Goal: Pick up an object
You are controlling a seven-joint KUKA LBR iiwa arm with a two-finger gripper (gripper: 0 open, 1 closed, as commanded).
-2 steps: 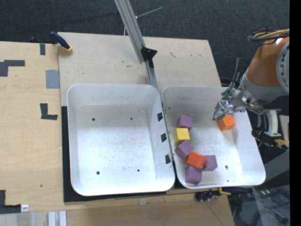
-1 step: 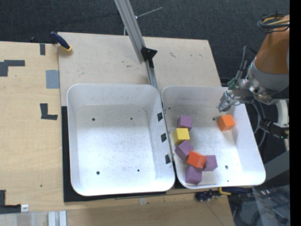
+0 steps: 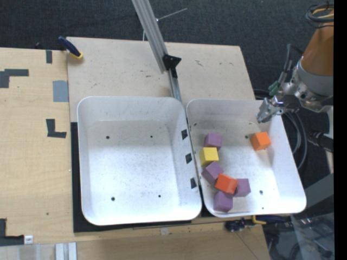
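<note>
In the right bin (image 3: 282, 183) lie several small blocks. An orange cube (image 3: 261, 141) sits alone near the bin's right side. A purple cube (image 3: 213, 140) and a yellow cube (image 3: 209, 155) lie near the bin's left wall. Below them are a purple block (image 3: 212, 171), an orange block (image 3: 226, 184), a purple cube (image 3: 242, 187) and another purple block (image 3: 223, 201), packed together. My gripper (image 3: 267, 111) hangs over the bin's upper right corner, above and a little right of the lone orange cube. Nothing shows between its fingers.
The left bin (image 3: 87, 145) stands beside the right one, sharing a middle edge. A slanted metal rail (image 3: 152, 28) runs from the top down to the bins' junction. A blue and yellow clamp (image 3: 70, 47) lies at the bench's upper left. Cables hang to the right of the bins.
</note>
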